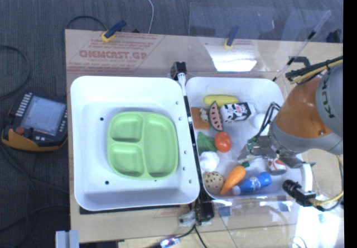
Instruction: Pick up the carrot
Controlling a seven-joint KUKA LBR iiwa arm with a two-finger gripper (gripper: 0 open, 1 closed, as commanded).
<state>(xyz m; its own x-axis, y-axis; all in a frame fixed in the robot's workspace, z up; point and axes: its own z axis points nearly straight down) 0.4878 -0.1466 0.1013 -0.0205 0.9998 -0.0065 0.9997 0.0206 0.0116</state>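
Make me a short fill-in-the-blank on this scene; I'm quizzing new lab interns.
1. The carrot lies in the ____ bin.
2. The tray in the left bin is ____ in colour.
3. Right of the carrot lies a ____ bottle.
4. The gripper hangs over the ____ bin.

Missing words: right; green; blue; right

The cardboard sheet (120, 51) under the bins bears red lettering, roughly "GIGMCAST.GP", hard to read.

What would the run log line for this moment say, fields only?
phase: approach | gripper: over right bin, holding nothing visible | carrot: lying in right bin, ungrasped | green tray: left bin
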